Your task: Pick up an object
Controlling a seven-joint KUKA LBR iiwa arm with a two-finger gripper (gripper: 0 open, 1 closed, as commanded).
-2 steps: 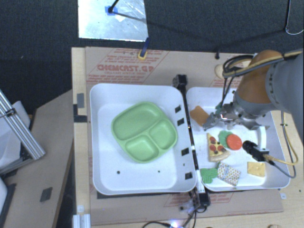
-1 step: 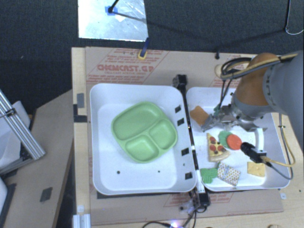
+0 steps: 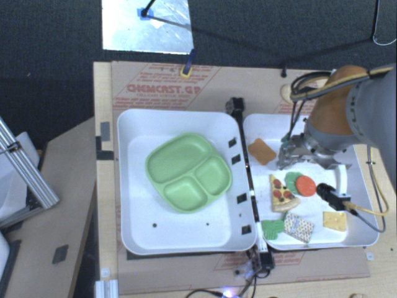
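Dark carpet floor (image 3: 49, 42) w/ shiny sheet (image 3: 149, 17)

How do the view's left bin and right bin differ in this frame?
The left bin holds one large green plate; the right bin holds several small pieces, among them a pizza slice and a cheese square. The gripper is over the right bin, not the left bin. Both are shallow and white.

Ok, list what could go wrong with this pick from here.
1. The pizza slice, green disc and red disc lie packed together just below the gripper; it may nudge or catch more than one.
2. The brown slice looks flat and sits near the right bin wall, so a grasp may slip off.
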